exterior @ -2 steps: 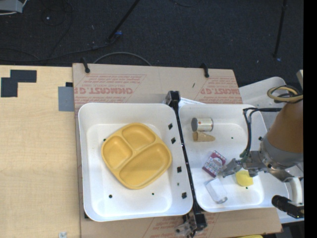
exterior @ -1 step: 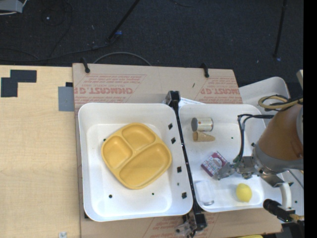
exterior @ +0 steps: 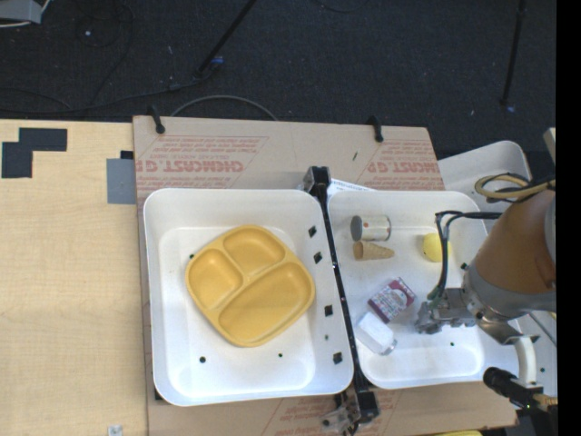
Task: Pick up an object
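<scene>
- Yellow divided plate (exterior: pixel 251 285), one, lies in the left bin (exterior: pixel 172 243); we count two bins.
- Right bin (exterior: pixel 408 375) holds five items: one metal can (exterior: pixel 371 228), one cone (exterior: pixel 373 252), one maroon packet (exterior: pixel 391 300), one white block (exterior: pixel 375 335), one yellow ball (exterior: pixel 432 247).
- Gripper (exterior: pixel 439 320) sits low in the right bin; the packet, our likely target, lies just beside it at about 10 o'clock, long axis running 1 to 7 o'clock.
- We cannot tell how the jaws stand.
</scene>
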`<act>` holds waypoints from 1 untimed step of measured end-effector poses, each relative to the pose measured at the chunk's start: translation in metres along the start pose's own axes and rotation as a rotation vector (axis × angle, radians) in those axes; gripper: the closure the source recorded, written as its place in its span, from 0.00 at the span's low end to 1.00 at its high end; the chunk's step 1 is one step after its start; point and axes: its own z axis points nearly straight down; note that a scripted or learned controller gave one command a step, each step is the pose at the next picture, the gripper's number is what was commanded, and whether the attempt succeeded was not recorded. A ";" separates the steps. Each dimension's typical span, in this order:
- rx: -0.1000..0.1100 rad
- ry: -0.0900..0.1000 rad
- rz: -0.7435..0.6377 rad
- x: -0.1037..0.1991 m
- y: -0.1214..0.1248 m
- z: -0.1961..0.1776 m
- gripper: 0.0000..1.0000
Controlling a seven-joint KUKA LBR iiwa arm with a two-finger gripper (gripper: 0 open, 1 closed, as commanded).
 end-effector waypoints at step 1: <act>-0.005 -0.001 -0.008 0.010 -0.001 -0.052 1.00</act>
